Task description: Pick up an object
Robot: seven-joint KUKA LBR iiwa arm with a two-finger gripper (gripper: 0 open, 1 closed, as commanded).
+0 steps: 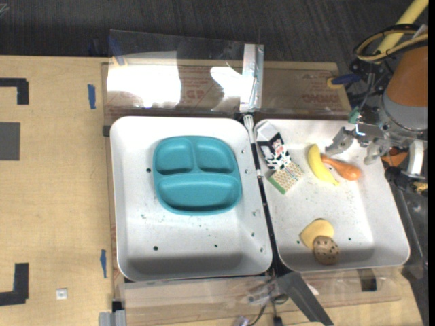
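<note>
Your arm is cut off at the right edge — you see just the orange band and grey wrist. The claw (359,145) hangs over the right bin (380,240) with its fingers spread wide, nothing between them, just above the carrot (343,169). The banana (318,164) lies touching that carrot. A cow-patterned carton (275,153) and a small checked packet (286,177) sit near the bins' divide — any print there is too small to read. A round wooden piece (321,239) rests lower down. The left bin (129,202) holds a teal divided plate (197,174).
</note>
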